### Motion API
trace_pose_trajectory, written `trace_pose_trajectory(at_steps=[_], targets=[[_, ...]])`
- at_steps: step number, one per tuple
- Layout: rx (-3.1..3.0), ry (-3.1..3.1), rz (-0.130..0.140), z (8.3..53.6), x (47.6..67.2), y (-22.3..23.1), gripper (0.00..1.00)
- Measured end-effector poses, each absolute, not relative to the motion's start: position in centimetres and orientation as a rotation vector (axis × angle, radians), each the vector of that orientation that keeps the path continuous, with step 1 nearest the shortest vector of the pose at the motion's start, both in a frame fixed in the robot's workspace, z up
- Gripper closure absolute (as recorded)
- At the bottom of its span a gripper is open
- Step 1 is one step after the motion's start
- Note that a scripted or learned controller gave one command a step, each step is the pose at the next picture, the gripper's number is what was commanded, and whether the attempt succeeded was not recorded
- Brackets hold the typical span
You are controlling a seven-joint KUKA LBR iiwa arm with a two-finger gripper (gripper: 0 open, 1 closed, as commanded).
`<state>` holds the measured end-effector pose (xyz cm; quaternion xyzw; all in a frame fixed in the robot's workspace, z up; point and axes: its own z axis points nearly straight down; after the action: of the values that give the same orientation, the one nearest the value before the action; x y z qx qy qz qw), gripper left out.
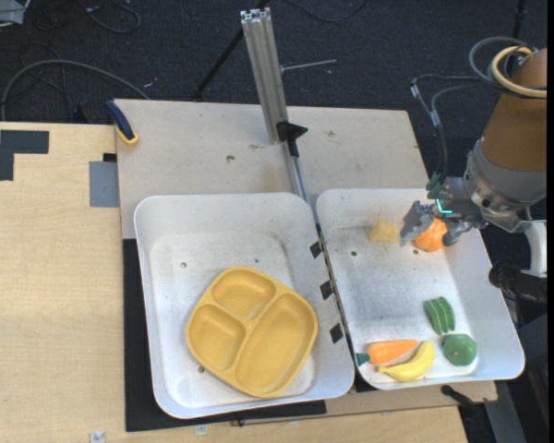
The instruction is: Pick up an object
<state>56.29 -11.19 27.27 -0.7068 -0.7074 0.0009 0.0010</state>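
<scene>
Dark floor and loose cables sat behind the bench, and your two white bins were side by side on it. The left bin [157, 247] carried just the yellow divided tray [251, 329]. In the right bin [499, 358], the gripper [431, 226] was up by the far right corner with an orange object [430, 237] sitting between its fingers, so it looked clamped on that piece, though I couldn't tell how deep the bite was. A pale yellow chunk [384, 233] lay just beside it, toward the bin's far edge. The cucumber [439, 315], lime [459, 349], carrot [391, 350] and banana [410, 365] were bunched along the near edge. If I were you I'd have gone straight up, slow, no sideways drift, since a shallow grip on something round slips easily.
</scene>
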Motion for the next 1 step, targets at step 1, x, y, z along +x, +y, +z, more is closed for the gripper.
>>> trace_pose_trajectory(at_steps=[1], targets=[[-2.22, -2.222, 0.002, 27.33, 56.32, -11.19, 0.0]])
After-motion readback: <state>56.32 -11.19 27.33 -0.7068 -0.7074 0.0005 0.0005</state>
